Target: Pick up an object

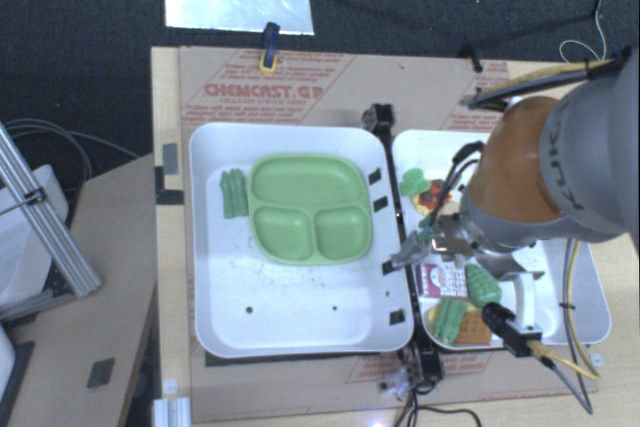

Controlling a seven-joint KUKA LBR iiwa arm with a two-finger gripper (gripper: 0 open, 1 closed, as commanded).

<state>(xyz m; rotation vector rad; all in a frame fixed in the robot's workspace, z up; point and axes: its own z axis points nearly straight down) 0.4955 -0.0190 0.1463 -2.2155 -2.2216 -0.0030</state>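
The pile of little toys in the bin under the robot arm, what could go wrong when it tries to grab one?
The toys lie crowded together: a green one touches the pink card, so the end effector might pinch two things or knock one aside. The pile sits close to the right bin wall beside the left bin, so a finger could bump that edge. The arm covers much of the bin, hiding what else it might hit.

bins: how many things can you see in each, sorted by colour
Green, left bin: 2, a divided tray and a ridged piece beside it.
Green, right bin: 3, one near the top, one by the arm, one at the bottom.
Red and orange: 1 small cluster.
Pink and white: 1 packet.
Total: 7 visible; the arm may hide more.
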